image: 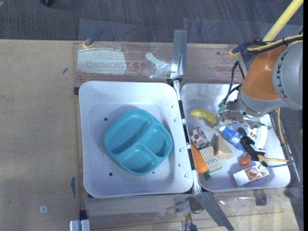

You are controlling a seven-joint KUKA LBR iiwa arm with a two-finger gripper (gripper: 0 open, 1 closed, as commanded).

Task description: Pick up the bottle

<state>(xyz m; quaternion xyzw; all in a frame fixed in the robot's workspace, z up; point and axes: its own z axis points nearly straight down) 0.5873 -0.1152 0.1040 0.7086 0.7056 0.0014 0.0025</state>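
The bottle [231, 135] is small and blue with a white end, and it lies on its side in the middle of the right bin [281, 177]. My gripper [229, 114] hangs under the orange wrist band over the back half of that bin, just behind and above the bottle. A yellow banana [203, 115] lies to the gripper's left. I see nothing held by the gripper.
Around the bottle lie a bread slice [222, 148], a carrot [199, 160], picture cards [199, 137], a white carton [252, 173] at the front and a white piece [261, 136] to the right. The left bin [91, 100] holds a blue divided plate [138, 141].
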